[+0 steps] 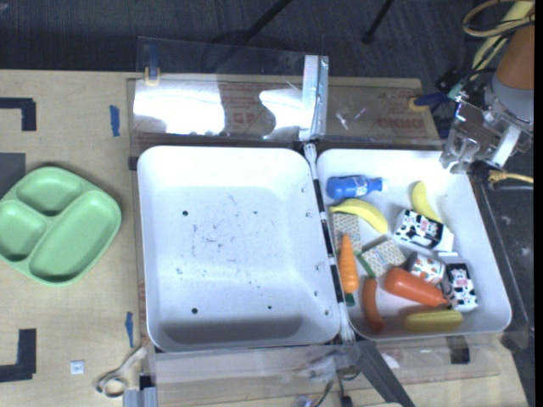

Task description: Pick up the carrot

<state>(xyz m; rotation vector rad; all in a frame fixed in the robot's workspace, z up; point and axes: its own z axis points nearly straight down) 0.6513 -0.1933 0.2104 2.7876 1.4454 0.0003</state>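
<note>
Wooden bench (68,108), dark carpeted floor (170,7).

Two bins are sitting side by side; the carrot (348,263) is lying in the right bin (490,253) against its left wall.

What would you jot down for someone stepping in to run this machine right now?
End effector: above the right white bin's far right corner, nothing visibly held; finger state unclear.
Carrot: the slim orange carrot lies along that bin's left wall, beside a yellow banana and a reddish sausage-shaped toy. A fatter orange cone-shaped toy lies nearby; don't mix them up.
Done: nothing picked yet.
Left: move over, lower, grasp, lift.
</note>
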